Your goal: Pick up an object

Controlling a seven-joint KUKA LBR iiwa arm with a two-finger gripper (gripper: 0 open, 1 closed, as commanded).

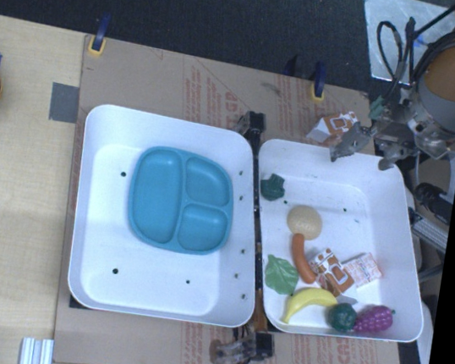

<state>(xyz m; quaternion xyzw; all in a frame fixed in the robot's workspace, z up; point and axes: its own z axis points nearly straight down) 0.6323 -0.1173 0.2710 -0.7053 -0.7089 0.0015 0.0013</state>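
The right bin [395, 208] holds several toy foods. A dark green piece [272, 186] lies at its far left. A beige ball [304, 222], an orange sausage [303, 257] and a green leaf [281, 275] lie near the middle. Along the near edge are a yellow banana [310, 301], a dark green ball [343, 317] and purple grapes [374, 318]. Two snack packets [342, 270] lie beside the sausage. My gripper [360, 158] hangs open over the bin's far rim. Nothing is between its fingers, and it is well apart from the food.
The left bin [96, 225] carries a blue divided plate [182, 200]. Another snack packet [332, 127] lies on the cardboard just behind the right bin, close to my gripper. Clamps hold the cardboard at the far edge. Black cables hang at the top right.
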